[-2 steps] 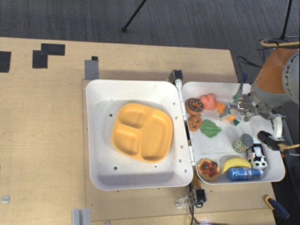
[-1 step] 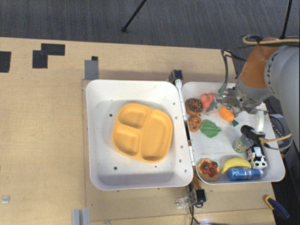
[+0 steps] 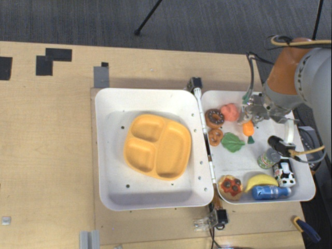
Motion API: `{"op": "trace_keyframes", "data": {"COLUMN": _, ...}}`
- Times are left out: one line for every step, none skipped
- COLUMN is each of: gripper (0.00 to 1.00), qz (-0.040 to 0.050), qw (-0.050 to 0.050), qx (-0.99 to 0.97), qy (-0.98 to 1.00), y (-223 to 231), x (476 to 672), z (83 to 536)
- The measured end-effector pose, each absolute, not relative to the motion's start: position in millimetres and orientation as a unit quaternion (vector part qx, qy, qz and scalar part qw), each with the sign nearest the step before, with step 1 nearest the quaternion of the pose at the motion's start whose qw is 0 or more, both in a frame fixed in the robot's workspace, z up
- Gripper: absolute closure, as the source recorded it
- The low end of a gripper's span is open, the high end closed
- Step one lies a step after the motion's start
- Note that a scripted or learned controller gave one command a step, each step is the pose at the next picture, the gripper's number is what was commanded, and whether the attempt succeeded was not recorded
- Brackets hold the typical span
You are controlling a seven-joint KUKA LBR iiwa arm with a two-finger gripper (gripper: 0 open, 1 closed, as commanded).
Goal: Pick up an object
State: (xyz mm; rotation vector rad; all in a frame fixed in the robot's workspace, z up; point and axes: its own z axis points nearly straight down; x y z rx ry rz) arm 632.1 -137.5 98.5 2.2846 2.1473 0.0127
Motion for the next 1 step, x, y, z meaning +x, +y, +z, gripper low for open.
{"op": "trace_keyframes", "data": {"gripper": 1.0, "qz": 0.0007, "qw": 0.0, "qx": 0.867, "qy": 0.499, "y": -114.7, "x": 605.0, "z": 176.7}}
